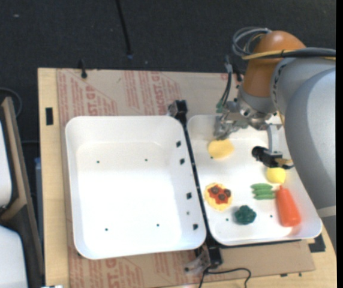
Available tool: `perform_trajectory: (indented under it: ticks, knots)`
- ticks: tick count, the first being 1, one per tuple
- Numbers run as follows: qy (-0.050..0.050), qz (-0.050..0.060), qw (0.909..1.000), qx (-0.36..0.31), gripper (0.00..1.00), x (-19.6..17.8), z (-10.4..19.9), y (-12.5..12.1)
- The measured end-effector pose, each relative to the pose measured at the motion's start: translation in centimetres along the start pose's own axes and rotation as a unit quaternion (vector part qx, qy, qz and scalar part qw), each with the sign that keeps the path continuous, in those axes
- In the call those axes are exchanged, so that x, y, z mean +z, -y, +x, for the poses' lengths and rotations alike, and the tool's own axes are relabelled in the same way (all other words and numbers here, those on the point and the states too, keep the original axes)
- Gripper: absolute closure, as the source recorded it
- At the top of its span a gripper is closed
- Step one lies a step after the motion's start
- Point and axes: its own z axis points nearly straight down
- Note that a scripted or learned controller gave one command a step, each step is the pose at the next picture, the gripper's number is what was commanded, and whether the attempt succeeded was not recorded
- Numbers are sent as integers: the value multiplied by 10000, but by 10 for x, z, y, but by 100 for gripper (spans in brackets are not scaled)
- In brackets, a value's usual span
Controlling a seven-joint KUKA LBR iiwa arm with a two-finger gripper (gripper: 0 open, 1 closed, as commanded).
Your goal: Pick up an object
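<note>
The right bin [214, 231] holds several toy foods. A pale yellow lump [221, 150] lies near its back left. My gripper [222, 129] hangs just above and behind that lump, pointing down from the orange-banded wrist. A small yellow lemon [276, 174] sits at the right, with a green pea pod [262, 190] and an orange carrot [287, 207] in front of it. A little pizza slice [218, 196] and a dark green broccoli [244, 215] lie toward the front.
The left bin [81, 155] stands beside the right one, split from it by a black clip rail [189, 167]. The grey arm [309, 125] covers the right bin's far right side. A brown board [117, 92] lies under both bins.
</note>
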Motion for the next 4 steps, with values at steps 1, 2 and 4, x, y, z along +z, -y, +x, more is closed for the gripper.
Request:
perform_trajectory:
  ticks: [1,2,4]
  knots:
    - [-2,-31,9993,377,100,-93,-4,18]
    - [-3,10,9993,373,0,-87,-4,20]
    - [-6,8,10000,-1,0,11,19,17]
